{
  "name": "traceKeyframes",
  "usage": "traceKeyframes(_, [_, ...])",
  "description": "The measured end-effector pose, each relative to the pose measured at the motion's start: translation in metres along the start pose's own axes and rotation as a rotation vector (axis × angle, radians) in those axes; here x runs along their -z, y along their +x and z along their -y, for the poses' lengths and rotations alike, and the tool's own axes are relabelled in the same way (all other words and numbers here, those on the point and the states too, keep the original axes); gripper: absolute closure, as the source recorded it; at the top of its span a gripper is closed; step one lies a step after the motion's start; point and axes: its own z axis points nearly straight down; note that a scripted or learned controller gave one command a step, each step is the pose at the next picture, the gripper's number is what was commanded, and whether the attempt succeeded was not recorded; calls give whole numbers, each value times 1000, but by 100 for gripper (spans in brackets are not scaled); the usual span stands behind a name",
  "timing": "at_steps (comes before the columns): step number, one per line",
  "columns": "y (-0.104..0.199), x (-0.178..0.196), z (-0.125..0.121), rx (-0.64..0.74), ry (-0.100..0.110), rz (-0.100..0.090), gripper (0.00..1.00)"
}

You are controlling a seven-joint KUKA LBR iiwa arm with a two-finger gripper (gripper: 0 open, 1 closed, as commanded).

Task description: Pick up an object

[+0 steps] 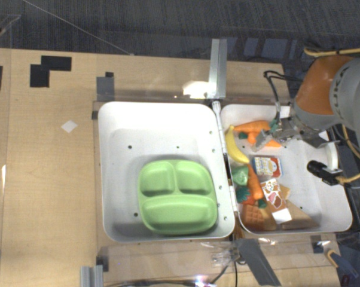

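The wooden bench (42,178) carries two shallow white plastic bins side by side. The left bin (117,130) holds one green moulded plastic tray with three compartments (177,197), lying flat toward the near edge. The right bin (323,202) holds a loose pile of toy food along its left wall. The grey arm with an orange band (332,94) reaches over the far part of the right bin, and its gripper (270,137) sits low over the far end of the pile, directly at the orange plastic carrot (255,127). Whether the gripper has anything in its grasp cannot be told at this resolution. The carrot lies on its side at the far left of the right bin, touching the yellow plastic banana (235,148) next to the bin wall. It appears to be a hollow toy: light, rigid and smooth, so it is likely to slip or roll under an off-centre pinch. The recommended hold is across the thick middle of the body. Nearer the camera lie small printed cardboard packets (267,167) and a brown waffle-shaped toy (256,217).
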Motion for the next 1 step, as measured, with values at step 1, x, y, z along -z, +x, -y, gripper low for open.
traceKeyframes(1, [21,-1,-36,-129,29,1,0])
